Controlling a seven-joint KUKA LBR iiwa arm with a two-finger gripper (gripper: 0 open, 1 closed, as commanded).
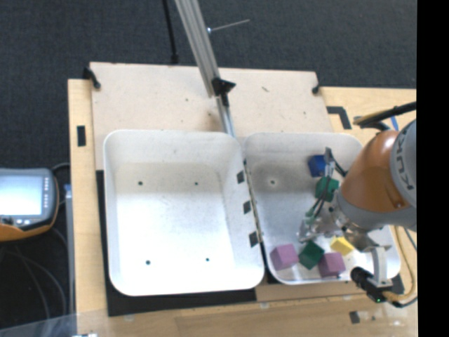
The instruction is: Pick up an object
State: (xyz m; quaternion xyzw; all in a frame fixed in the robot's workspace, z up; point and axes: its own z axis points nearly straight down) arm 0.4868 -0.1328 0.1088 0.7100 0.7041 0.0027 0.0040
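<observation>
The gripper [313,230] is hanging low inside the right bin [280,156], its metal fingers pointing down just above a dark green block [309,256]; whether they are open or closed cannot be told, and nothing is visibly sitting between them. Around it are lying two purple blocks [283,256] [331,264], one yellow block [342,245], one blue block [317,165] and one teal piece [326,186]. The dark green block is sitting cornerwise, its long axis unclear. The left bin [175,209] is sitting alongside.
</observation>
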